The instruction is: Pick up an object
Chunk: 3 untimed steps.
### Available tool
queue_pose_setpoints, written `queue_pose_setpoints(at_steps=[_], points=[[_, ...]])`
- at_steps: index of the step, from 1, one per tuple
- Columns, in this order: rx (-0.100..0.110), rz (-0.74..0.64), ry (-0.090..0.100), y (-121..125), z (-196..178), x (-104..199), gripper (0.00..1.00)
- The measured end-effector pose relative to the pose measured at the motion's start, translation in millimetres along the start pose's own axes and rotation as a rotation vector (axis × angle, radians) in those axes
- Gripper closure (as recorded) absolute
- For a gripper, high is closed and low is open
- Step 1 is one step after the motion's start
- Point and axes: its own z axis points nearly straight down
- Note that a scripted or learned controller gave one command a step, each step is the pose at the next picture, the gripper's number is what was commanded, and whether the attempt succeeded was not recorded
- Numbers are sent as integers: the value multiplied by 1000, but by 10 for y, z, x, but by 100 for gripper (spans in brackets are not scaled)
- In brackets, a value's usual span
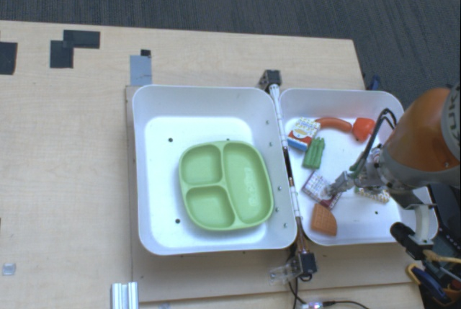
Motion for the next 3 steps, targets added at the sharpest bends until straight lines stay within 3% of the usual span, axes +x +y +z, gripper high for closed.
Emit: queue_pose_setpoints(at_steps=[1, 2, 3], points=[[-7, -1, 3, 34, -127, 14, 100], [-6, -2, 3, 31, -121, 14, 0], [-1, 1, 3, 3, 2, 443, 0]])
